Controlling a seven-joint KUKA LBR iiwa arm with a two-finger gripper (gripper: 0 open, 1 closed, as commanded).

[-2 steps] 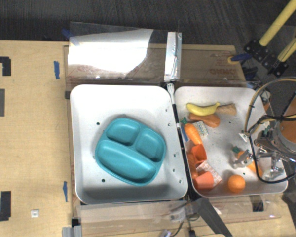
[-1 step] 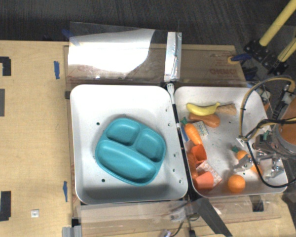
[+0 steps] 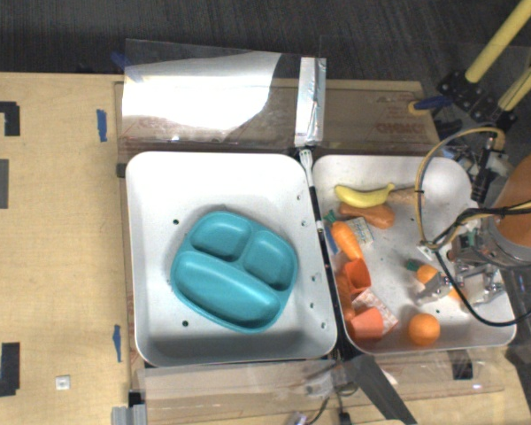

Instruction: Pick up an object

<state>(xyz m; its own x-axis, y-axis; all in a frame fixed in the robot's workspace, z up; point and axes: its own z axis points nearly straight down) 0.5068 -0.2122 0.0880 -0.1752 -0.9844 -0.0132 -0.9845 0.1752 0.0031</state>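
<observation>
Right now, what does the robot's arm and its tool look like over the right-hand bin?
The arm enters from the right edge, showing a rounded orange band above a grey wrist. Black and yellow cables loop from it over the right bin. The tool is a cluster of bare silvery metal parts with thin dark wiring.

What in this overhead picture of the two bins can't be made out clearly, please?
- End effector, camera view: tangled cables and metal parts cross it, so its grip state is unreadable.
- Small orange piece beside it: partly covered by the end effector; contact unclear.
- Packet under the carrot: mostly hidden, print too small.
- Red-orange items along the right bin's left wall: overlapping, identities unclear.
- Arm: cut off by the right edge.
</observation>
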